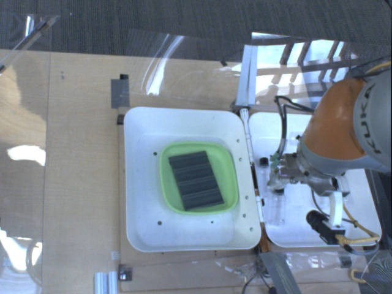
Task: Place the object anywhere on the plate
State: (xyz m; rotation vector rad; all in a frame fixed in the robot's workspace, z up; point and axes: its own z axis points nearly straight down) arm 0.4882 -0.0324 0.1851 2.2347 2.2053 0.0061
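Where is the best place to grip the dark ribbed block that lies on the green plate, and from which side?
Judging by its pose, come straight from above. The dark ribbed block lies flat on the green plate, so grip across its two long edges near the middle. The plate's raised rim would likely block a sideways approach.

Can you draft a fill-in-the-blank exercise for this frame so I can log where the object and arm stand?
1. The dark ribbed block lies on the ____ plate.
2. The plate sits in the ____ bin of the camera view.
3. The arm hangs over the ____ bin.
4. The band above the arm's wrist is ____.

Missing words: green; left; right; orange
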